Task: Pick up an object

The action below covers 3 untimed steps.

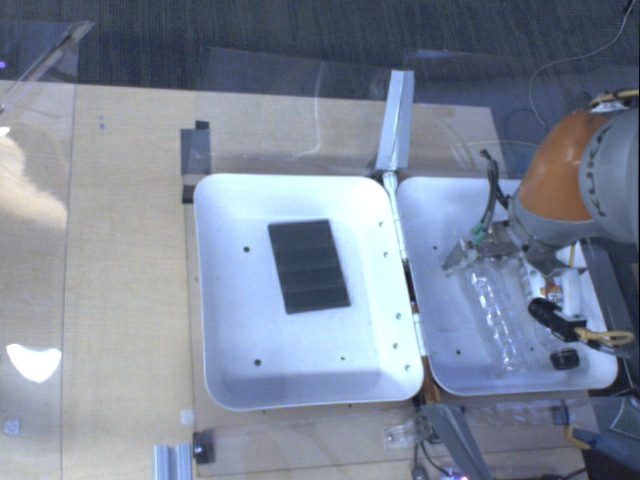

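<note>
Bins side by side: left bin (225, 298) holds a dark ribbed slab (309, 265); right bin (440, 298) holds the gripper (492, 258), whose grip state is unclear.

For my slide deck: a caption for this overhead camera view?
Arm reaches over right bin holding clear plastic item; dark slab in left bin.

My arm (590, 183) reaches in from the right, its orange band bulging above the grey wrist near the upper right edge. From there the wrist bends down and leftward. My gripper (478, 256) hangs low at the end of it, pale and hard to make out, pointing toward the lower left.
</note>
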Tool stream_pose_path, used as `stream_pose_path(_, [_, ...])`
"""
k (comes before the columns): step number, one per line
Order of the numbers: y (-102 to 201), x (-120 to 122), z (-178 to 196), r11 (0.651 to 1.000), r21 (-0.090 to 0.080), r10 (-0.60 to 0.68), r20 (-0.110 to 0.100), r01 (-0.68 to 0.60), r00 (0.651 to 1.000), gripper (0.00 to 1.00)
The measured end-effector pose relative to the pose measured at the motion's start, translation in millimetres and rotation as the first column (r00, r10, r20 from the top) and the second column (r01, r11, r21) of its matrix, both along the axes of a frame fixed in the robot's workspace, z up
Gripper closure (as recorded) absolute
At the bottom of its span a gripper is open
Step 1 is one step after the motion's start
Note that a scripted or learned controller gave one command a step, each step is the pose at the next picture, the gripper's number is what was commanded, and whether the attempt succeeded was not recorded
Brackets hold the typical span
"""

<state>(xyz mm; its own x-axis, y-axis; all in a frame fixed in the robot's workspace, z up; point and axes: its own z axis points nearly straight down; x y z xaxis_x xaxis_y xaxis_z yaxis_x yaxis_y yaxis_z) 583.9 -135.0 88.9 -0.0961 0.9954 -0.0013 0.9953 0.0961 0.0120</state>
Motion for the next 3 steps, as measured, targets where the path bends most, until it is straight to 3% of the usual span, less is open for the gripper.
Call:
stream_pose_path(1, [4.1,81.7,-1.1,0.979,-0.001,0.201,-0.012,-0.201,0.979,0.00])
stream_pose_path(2, [-49.2,34.1,38.3,0.974,-0.003,0.227,-0.006,-0.227,0.974,0.00])
stream_pose_path(3, [-56.1,40.9,-1.0,0.960,-0.004,0.282,-0.003,-0.282,0.960,0.00])
